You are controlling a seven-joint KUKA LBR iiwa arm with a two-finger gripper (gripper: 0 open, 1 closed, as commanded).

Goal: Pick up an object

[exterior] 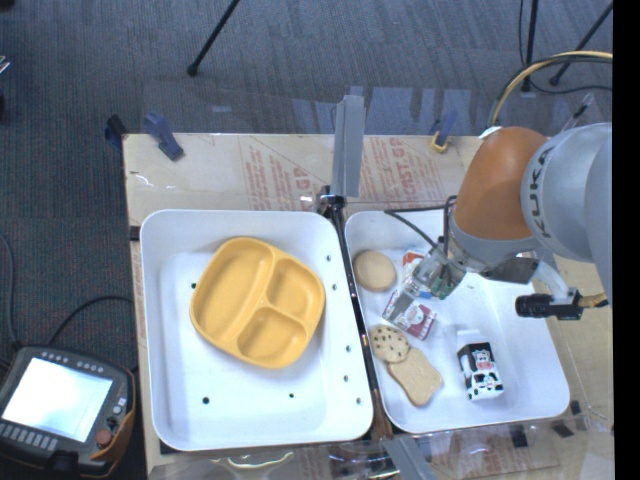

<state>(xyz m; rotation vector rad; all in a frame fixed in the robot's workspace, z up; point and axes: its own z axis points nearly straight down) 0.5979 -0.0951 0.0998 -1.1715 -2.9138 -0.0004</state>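
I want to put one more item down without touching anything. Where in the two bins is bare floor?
In the left bin, bare floor lies below the yellow plate, toward the front wall. In the right bin, a bare patch lies between the milk carton and the right wall. It is crowded around the gripper, by the red packet, cookie and toast.

You're looking at a robotics lab: a wooden bench (250, 173) on grey carpet (70, 58), tripod legs (222, 23) at the far side, a teach pendant (62, 408) near left, cables (545, 68) far right.
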